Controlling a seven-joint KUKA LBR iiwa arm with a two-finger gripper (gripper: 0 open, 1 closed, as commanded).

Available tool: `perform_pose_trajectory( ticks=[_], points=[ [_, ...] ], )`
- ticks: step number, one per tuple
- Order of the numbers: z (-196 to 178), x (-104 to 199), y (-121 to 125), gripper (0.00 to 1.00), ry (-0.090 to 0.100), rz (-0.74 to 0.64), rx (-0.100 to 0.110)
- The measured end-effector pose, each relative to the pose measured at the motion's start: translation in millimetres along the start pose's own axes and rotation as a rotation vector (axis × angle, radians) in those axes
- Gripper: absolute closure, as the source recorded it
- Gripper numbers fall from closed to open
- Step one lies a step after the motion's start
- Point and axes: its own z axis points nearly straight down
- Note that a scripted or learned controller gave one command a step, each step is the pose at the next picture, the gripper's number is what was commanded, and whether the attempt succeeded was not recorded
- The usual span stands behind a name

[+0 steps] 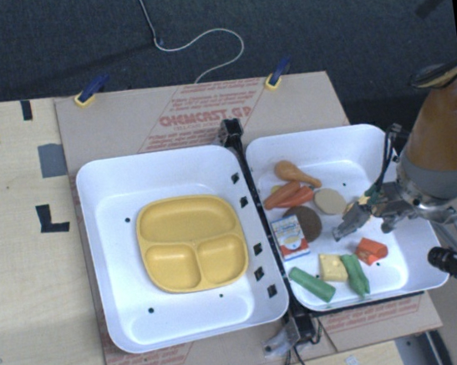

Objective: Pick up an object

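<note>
- The arm (438, 144) is reaching in from the right, its orange band sitting above the grey wrist, and is leaning over the right bin (375, 142).
- The gripper (354, 220) is pointing left and hanging low over the bin's middle, just right of a tan disc (330, 201) and above-left of a red piece (371, 250).
- Its dark fingers are blurring together against the white floor; how far apart they are standing cannot be told, and nothing is visibly sitting between them.
- The objects are lying in the right bin: an orange drumstick shape (296, 174), a carrot (288, 195), a brown round (305, 221), a small carton (290, 237), a yellow wedge (333, 268) and two green pieces (311, 284) (355, 275).
- The carton is overlapping the brown round's left side, so part of the round is hidden.
- The left bin (103, 187) is holding a yellow tray (192, 241) with three compartments.
- The arm's upper body is running off the right side, and its outline there is hard to make out.
- A thin cable (192, 41) is looping over the dark floor behind the bench.
</note>
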Motion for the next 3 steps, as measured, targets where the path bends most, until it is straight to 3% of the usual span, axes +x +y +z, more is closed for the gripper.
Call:
perform_pose_trajectory(
  ticks=[1,2,3],
  points=[
    [-4.3,0.2,2.1,0.00,-0.002,-0.003,-0.009],
    [54.6,10.4,-1.6,0.00,0.000,-0.005,-0.004],
    [76.9,10.2,5.3,0.00,-0.006,-0.007,-0.031]
  ],
)
